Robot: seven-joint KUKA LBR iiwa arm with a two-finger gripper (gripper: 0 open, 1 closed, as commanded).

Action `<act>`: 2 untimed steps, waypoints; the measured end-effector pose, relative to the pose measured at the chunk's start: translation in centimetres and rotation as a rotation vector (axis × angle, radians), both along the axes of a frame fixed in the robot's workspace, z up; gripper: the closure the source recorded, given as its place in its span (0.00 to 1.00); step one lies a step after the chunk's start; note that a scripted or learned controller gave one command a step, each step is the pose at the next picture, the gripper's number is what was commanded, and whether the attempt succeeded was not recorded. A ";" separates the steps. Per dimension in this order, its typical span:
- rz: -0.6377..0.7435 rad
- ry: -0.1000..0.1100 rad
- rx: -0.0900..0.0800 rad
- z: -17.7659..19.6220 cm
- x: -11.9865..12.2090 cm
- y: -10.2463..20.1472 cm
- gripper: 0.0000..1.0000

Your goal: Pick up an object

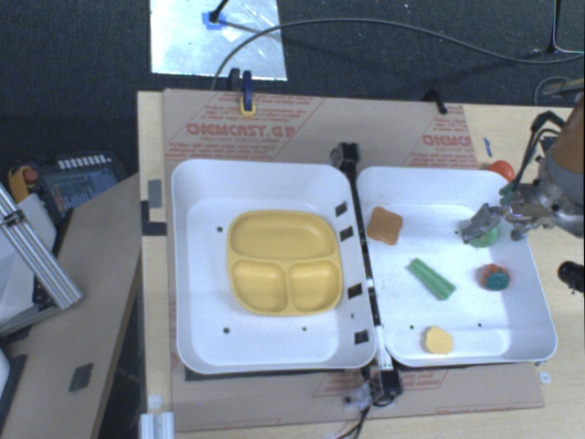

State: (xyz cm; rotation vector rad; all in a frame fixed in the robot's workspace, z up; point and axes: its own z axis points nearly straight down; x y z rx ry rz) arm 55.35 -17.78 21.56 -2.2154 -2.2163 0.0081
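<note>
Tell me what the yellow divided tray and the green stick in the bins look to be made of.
Yellow tray: most likely moulded plastic with a matte finish; its one even colour, rounded corners and three smoothly formed compartments suggest that. Green stick: seemingly plastic or foam, matte; flat uniform green with no shine or grain, though it is too small to settle which.

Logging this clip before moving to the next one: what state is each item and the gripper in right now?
yellow tray: upright in the left bin, compartments bare.
orange block: lying loose in the right bin.
green stick: lying flat, diagonal.
yellow piece: lying loose near the front wall.
teal and red toy: lying loose.
green object: partly hidden under the gripper.
gripper: low over the green object, grasp unclear.
</note>
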 end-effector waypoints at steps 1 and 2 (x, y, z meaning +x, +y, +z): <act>0.003 -0.011 -0.002 0.6 0.3 0.0 0.00; 0.002 -0.008 -0.002 -3.7 0.2 0.5 0.00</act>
